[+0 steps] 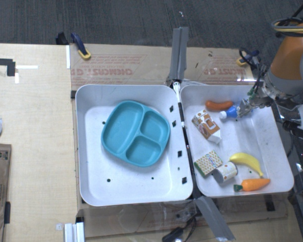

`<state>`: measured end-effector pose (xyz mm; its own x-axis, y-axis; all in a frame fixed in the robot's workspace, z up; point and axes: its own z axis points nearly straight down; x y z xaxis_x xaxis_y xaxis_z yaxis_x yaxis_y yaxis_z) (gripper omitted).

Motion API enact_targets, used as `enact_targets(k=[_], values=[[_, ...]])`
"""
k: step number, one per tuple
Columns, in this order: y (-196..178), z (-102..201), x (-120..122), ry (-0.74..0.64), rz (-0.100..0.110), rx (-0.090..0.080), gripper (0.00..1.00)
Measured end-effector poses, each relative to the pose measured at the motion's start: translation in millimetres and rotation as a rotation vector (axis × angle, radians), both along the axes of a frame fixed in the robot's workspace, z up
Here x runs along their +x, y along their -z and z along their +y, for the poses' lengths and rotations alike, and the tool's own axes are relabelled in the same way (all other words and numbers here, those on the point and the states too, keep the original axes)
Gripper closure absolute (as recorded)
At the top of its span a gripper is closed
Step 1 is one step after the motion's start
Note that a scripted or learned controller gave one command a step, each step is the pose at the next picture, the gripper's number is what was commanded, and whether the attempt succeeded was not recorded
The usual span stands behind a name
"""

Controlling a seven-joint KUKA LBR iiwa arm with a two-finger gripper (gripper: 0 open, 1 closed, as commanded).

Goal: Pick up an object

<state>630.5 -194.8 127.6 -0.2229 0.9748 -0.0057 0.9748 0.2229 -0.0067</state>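
Blue plate point(135, 133) sits alone in your left bin point(86, 150), away from the clutter. Your gripper point(246, 106) hangs low in the right bin point(278, 150), right by a small blue-and-white thing point(229, 113) and a hot dog point(218, 105) (likely its pick). Its fingers are too dark and small, so I cannot tell if they are open. Banana point(247, 162) and carrot point(253, 184) lie well apart from it.

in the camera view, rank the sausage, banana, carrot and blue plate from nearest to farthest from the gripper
From the gripper, at the right bin's far right:
1. Sausage, just to its left near the far wall.
2. Banana, near side of the right bin.
3. Carrot, near-right corner.
4. Blue plate, in the left bin.
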Motion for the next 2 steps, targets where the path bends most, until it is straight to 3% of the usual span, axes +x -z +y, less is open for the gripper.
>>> enact_targets(k=[1,2], values=[[0.1,0.1,0.0,0.000,0.000,0.000,0.00],[17.8,16.9,37.7,-0.018,-0.038,-0.003,0.00]])
